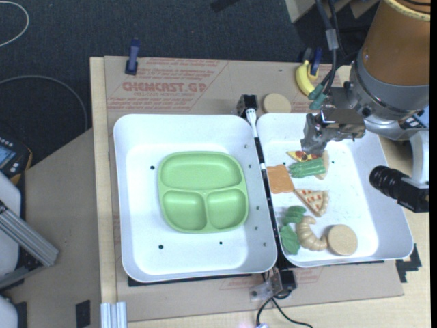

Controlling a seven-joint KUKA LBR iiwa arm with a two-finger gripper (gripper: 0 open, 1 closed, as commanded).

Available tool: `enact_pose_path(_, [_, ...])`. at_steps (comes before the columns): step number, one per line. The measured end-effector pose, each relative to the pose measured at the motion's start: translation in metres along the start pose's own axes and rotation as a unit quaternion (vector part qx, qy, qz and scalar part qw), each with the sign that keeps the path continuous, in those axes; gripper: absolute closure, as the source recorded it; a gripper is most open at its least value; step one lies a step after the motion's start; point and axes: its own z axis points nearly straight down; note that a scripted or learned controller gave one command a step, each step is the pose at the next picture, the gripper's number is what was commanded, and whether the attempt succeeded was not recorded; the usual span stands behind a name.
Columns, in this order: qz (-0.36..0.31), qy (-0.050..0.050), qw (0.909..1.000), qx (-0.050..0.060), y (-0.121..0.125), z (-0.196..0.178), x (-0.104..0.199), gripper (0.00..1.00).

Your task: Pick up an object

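Red lettering on the brown board [167,80] behind the bins read "CHEMCAST GP". The gripper [315,144] hung low over the far end of the right bin [362,183], just above a green toy pickle [307,168]; whether anything sat in its grasp I couldn't tell. A green divided tray [203,190] lay in the left bin [136,183].

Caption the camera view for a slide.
Gripper poised over toy food in right bin; green divided tray sits in left bin.
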Motion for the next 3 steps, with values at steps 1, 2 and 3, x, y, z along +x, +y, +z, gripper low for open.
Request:
enact_pose_path(1, [0.003,0.000,1.0000,0.004,-0.001,0.013,-0.032,1.00])
enact_pose_path(2, [-0.001,0.000,1.0000,0.000,0.000,-0.038,0.047,1.00])
enact_pose_path(3, [0.002,0.000,1.0000,0.004,-0.001,0.019,0.011,1.00])
